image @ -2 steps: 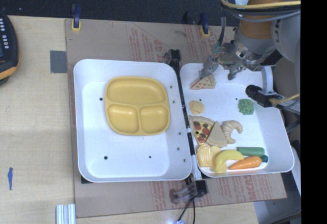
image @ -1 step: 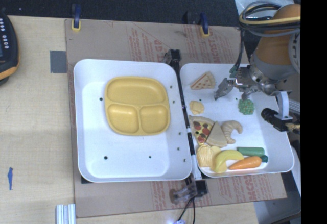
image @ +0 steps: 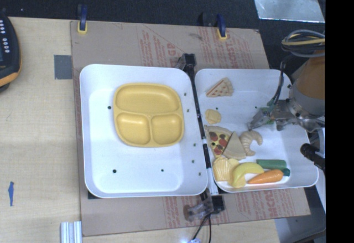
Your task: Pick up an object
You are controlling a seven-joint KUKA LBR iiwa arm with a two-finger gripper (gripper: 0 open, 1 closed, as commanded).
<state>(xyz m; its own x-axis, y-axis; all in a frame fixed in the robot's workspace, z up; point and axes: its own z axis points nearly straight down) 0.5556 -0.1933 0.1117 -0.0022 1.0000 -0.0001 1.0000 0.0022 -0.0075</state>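
Note:
The right white bin point(image: 243, 82) holds several toy foods. A sandwich wedge point(image: 219, 88) lies near its back, and a small yellow piece point(image: 213, 116) lies by the left wall. A pizza slice point(image: 218, 139), a croissant point(image: 252, 138) and a bread piece point(image: 235, 149) sit mid-bin. A banana point(image: 246, 171), a carrot point(image: 265, 177), a green cucumber point(image: 272, 164) and a ridged chip point(image: 220, 167) lie at the front. My gripper point(image: 259, 121) hangs low over the bin's middle, just behind the croissant, with nothing seen in it.
The left white bin point(image: 99, 175) holds a yellow divided plate point(image: 148, 113). The grey arm with its orange band point(image: 310, 84) covers the right bin's right side. Clamps sit at the bench's back edge, and a dark device point(image: 8, 48) lies far left.

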